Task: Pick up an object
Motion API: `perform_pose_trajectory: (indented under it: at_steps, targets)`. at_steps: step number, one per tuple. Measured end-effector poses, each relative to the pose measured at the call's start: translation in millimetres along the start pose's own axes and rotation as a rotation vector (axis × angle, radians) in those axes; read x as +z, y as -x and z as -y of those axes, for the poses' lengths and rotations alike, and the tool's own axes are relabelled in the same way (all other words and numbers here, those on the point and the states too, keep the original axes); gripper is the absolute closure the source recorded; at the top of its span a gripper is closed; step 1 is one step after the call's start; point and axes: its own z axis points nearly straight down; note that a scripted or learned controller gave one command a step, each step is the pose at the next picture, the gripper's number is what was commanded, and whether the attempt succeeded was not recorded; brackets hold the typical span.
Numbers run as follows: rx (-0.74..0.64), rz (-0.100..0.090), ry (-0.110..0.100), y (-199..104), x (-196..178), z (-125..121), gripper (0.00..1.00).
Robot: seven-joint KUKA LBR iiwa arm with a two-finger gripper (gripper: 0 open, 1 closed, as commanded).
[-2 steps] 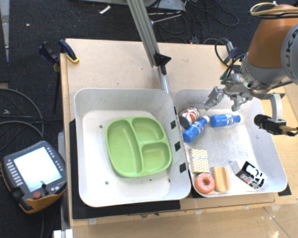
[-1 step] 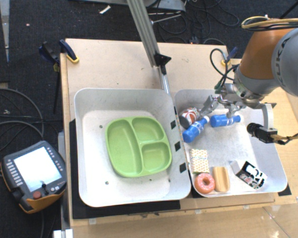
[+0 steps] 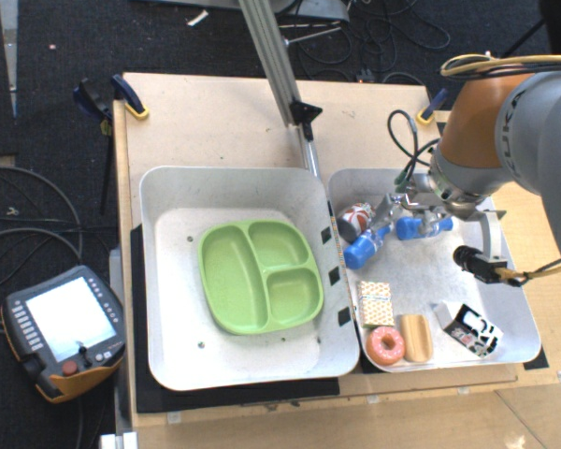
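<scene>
No text, label, brand or number can be read anywhere. The black-and-white patterned card (image 3: 471, 329) at about four o'clock in the right bin (image 3: 519, 288) carries markings too small to make out, and the screen of the teach pendant (image 3: 64, 330) at eight o'clock glows blank white.

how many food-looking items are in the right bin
3 along the near edge: a pink donut, a tan bread roll, a wafer just behind the donut. The arm may hide others.
</scene>
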Motion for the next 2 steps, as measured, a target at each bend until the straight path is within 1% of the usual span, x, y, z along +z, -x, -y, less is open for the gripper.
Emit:
perform_pose_trajectory:
  at_steps: [1, 2]
  targets:
    - [-0.001, 0.0, 0.006, 0, -13, -1, 1.0]
    - [-0.003, 0.001, 0.012, -2, -77, -6, 1.0]
